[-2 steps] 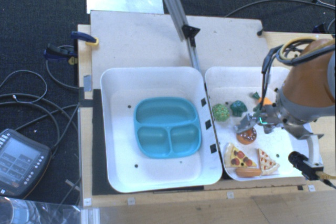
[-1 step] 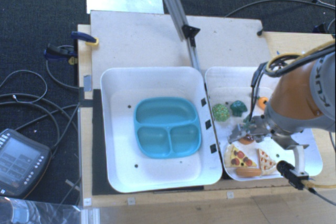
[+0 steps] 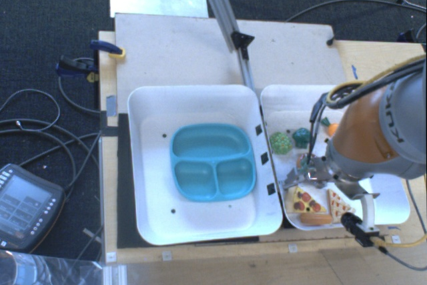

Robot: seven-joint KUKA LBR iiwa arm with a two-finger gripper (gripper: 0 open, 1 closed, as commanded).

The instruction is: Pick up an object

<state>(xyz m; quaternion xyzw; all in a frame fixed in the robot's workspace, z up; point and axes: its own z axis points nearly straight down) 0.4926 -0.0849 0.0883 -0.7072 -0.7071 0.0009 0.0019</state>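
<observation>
My gripper [image 3: 301,173] hangs low in the right bin [image 3: 280,100], under the grey and orange arm [image 3: 370,133] that reaches in from the right. Just below it lies a pizza slice toy [image 3: 304,199], with a hot dog toy [image 3: 315,217] beneath that and a second pizza slice [image 3: 338,203] to the right. Above the gripper sit a light green ball-like toy [image 3: 281,142], a dark teal toy [image 3: 301,137] and a small orange piece [image 3: 331,129]. The arm hides much of the bin's right half.
The left bin [image 3: 150,143] holds a blue divided plate [image 3: 213,161]. A slanted metal pole [image 3: 223,7] crosses the back of the bench. A blue and yellow clamp [image 3: 107,48] grips the bench's left edge, and cables trail on the floor.
</observation>
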